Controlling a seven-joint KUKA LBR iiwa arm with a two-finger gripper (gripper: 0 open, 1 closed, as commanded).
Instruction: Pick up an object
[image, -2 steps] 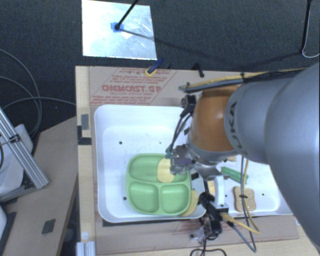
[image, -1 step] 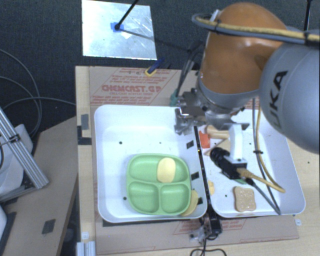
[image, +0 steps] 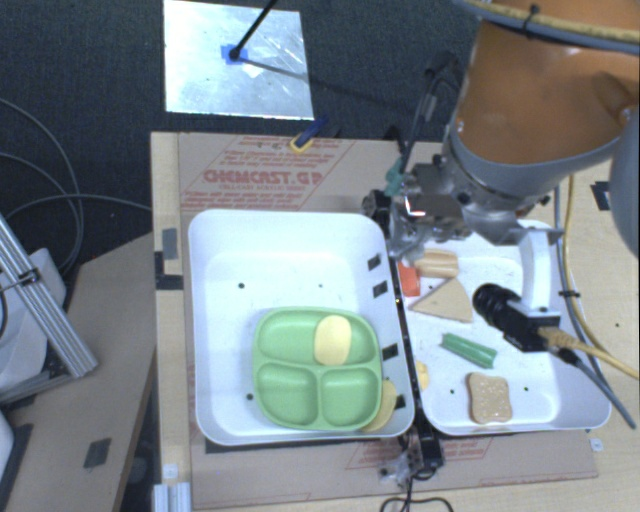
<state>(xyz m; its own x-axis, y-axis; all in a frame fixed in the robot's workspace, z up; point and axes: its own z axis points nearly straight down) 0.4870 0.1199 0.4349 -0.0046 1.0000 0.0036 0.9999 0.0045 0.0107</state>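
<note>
My gripper (image: 418, 238) hangs over the far left corner of the right bin (image: 575, 405), under the big grey and orange arm. Just below it lie a tan cylinder-shaped piece (image: 438, 265) and a small red-orange piece (image: 408, 278). A tan wedge (image: 446, 301) lies a little nearer the front. Further forward are a green stick (image: 468, 349) and a slice of toast (image: 490, 398). A small yellow bit (image: 422, 376) rests at the bin's left wall. Nothing shows between the gripper and these pieces.
The left bin (image: 230, 270) holds a green divided plate (image: 290, 385) with a yellow oval piece (image: 333, 340) in its upper compartment. Another yellow piece (image: 386, 406) peeks out at the plate's right edge. Both bins rest on cardboard (image: 260, 165).
</note>
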